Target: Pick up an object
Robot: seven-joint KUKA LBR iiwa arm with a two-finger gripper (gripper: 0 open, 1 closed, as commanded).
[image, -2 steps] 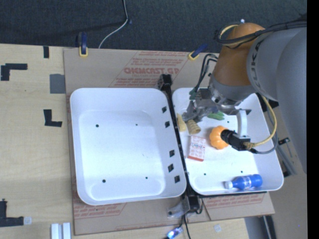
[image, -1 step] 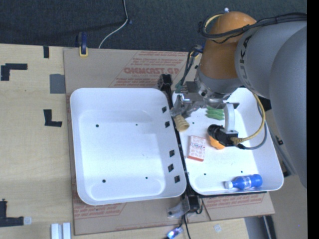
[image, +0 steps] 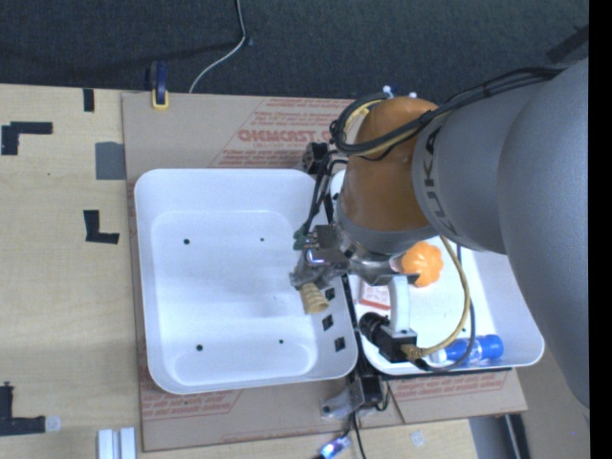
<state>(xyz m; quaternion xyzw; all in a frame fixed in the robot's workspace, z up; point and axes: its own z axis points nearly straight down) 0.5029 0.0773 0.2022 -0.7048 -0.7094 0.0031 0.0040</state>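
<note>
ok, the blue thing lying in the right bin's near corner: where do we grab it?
Mid-body of the blue thing, from straight above. It lies on its side, long and rounded, its length running roughly along the near wall of the right bin, so closing across its narrow width should hold best. That wall sits close, so clearance there looks tight.
</note>
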